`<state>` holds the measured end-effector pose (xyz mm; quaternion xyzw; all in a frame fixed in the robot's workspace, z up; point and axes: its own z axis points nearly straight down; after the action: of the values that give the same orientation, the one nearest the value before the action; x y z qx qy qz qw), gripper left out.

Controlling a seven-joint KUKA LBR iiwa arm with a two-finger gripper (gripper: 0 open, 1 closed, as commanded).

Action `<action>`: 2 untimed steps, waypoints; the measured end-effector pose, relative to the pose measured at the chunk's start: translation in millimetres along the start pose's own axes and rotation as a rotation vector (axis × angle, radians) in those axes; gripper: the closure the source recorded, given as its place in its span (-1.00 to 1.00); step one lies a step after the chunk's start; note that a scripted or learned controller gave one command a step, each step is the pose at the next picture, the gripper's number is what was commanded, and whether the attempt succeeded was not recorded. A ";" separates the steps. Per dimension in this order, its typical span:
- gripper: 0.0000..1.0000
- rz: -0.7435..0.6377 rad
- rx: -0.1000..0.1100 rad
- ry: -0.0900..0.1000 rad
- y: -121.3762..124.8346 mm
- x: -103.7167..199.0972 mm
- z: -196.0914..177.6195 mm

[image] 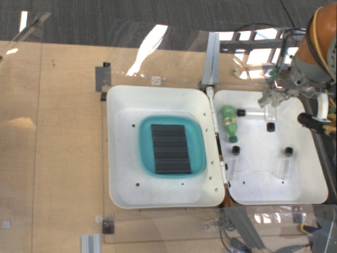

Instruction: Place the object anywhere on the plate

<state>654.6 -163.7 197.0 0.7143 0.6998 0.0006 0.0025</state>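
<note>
While the end effector [272, 95] hovers over the right white bin [310, 194], grip state impossible to tell, the green plastic bottle [229, 122] lies there, apart from the teal square plate [197, 141].

- Mounted above the tabletop [52, 141], fixed, looking down at a slant.
- Faces toward the far edge, with a strip of dark floor [131, 4] across the top of the frame.
- Set far enough back to take in both bins whole: left bin [121, 188] near the middle, right bin [310, 194] toward the right side.
- Catches the arm [321, 41] entering at the upper right corner, partly cut off by the frame.
- Leaves bare tabletop wide at the left.
</note>
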 end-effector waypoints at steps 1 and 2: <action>1.00 -0.075 0.001 0.003 -65.2 69.4 66.5; 1.00 0.016 -0.001 0.004 -147.6 129.8 10.8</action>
<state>509.7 -30.9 185.2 0.7199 0.6941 0.0022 0.0013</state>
